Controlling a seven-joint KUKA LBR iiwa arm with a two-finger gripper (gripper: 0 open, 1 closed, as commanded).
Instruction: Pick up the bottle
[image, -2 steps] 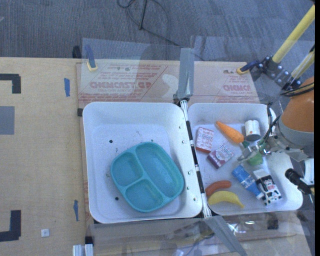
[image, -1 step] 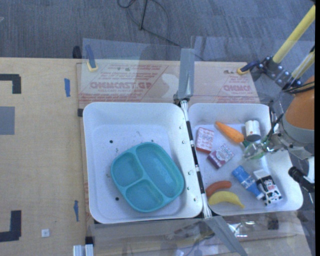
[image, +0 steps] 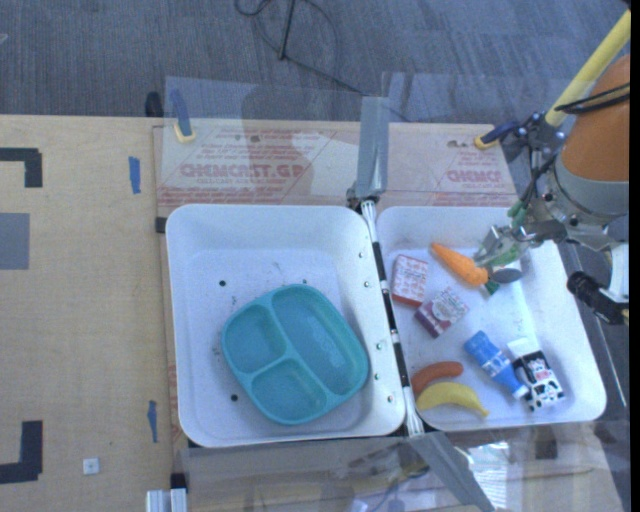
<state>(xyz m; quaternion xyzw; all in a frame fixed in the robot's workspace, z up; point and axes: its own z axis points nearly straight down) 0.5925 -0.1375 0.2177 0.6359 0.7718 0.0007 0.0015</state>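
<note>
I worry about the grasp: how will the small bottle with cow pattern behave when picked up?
The bottle lies on its side, so a push may roll it. It looks small and probably light. The blue carton lies close beside it and may get nudged.

The bottle (image: 491, 359) is small and blue with a paler label band, lying on its side on the floor of the right bin (image: 585, 345). It sits below the claw (image: 503, 250), well apart from it and toward the bin's near edge. Its long axis runs diagonally, upper end pointing up-left, lower end touching the white carton. Nothing grips it; it rests free.
</note>
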